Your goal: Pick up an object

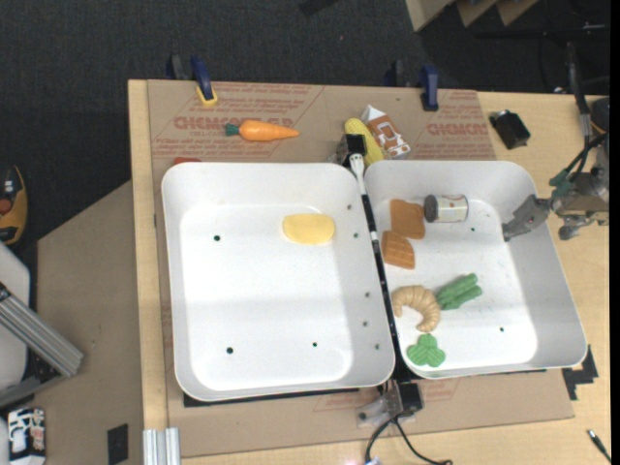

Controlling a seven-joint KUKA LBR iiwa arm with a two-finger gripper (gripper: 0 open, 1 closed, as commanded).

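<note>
Tool (521, 217) over the right bin's rim (542, 260) — grip unclear (cardboard-topped bench (155, 163), dark carpet (87, 27)).

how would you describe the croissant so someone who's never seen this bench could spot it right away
Of the two white bins, look in the right bin, along its near-left part beside the divider. The croissant is a tan, curved pastry lying just left of a green vegetable piece and above a flat green leafy piece. It is the only crescent-shaped item there.
</note>
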